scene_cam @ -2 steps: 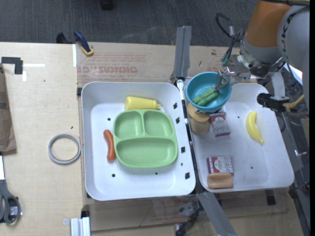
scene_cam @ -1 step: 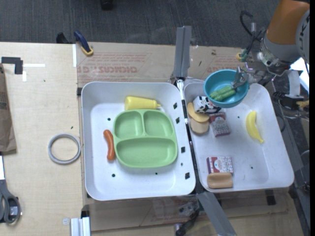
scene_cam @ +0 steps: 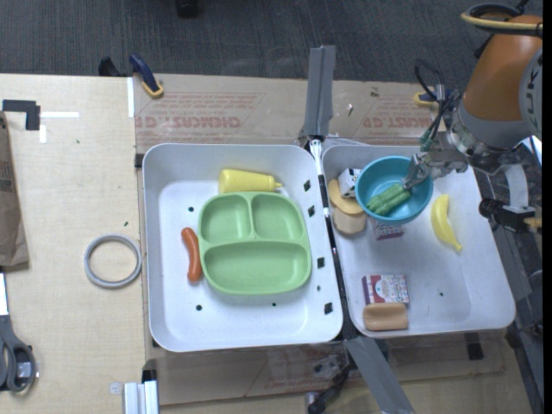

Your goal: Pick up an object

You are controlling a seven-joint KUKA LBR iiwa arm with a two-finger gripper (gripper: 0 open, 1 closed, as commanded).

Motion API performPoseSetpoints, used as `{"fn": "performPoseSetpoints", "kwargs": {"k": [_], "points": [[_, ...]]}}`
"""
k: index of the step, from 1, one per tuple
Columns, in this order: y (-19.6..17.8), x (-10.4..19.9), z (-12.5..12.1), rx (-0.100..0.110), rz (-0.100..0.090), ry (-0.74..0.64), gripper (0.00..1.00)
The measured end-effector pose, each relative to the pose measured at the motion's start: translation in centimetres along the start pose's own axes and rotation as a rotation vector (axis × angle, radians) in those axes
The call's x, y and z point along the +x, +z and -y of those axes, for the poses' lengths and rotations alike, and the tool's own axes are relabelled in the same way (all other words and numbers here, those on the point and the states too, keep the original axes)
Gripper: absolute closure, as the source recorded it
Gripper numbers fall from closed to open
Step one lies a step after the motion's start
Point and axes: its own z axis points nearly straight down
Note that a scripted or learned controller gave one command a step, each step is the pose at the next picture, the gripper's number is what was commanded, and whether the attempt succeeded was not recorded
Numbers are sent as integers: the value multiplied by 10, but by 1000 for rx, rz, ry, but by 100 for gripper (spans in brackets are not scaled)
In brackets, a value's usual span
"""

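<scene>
One camera sits high above my bench (scene_cam: 69,231). It looks down at a slant on both bins. I reach in from three o'clock.

Colours on the bench and in the 2 white bins

The left bin (scene_cam: 164,257) is white and holds a light green plate (scene_cam: 255,243) with 3 parts, a yellow bottle (scene_cam: 248,180) and an orange-red sausage (scene_cam: 193,254). The right bin (scene_cam: 466,291) is white too, with a bright blue bowl (scene_cam: 394,189) that has green sticks (scene_cam: 390,197) inside, a yellow banana (scene_cam: 445,222), a tan bun (scene_cam: 385,316) and a small red and white box (scene_cam: 385,289). The arm (scene_cam: 500,80) is orange and grey. The bench (scene_cam: 69,205) is pale wood, with a grey ring (scene_cam: 113,260) on it and a brown card sheet (scene_cam: 224,115) with red letters.
</scene>
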Motion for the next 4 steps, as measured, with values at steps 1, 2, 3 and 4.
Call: {"fn": "performPoseSetpoints", "kwargs": {"k": [1,2,3,4], "points": [[1,-34,9,-1,0,-33,100],[80,-65,31,-7,-1,177,100],[83,-50,27,-3,-19,162,0],[89,-37,-5,-10,4,30,0]]}}
